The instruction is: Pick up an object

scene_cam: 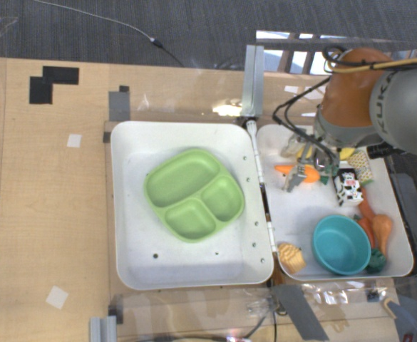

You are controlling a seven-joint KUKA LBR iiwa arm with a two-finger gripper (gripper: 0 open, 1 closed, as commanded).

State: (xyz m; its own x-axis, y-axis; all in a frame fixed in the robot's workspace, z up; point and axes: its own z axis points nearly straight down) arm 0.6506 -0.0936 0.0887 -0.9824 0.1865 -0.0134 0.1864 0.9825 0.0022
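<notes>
The right bin (294,212) holds several small objects. My gripper (301,171) hangs low over its upper part, reaching in from the grey arm with the orange band (351,95). Right at the gripper lies a small orange carrot-like piece (285,168), with another orange bit (311,177) beside it. A black-and-white cow toy (348,187) stands just to the right of the gripper. I cannot make out whether anything sits in the gripper.
A teal bowl (342,244) sits at the bin's front right, with a tan pastry (291,256) to its left and an orange-brown gourd (378,228) and a green piece (376,261) to its right. The left bin (133,262) holds a green divided plate (194,193).
</notes>
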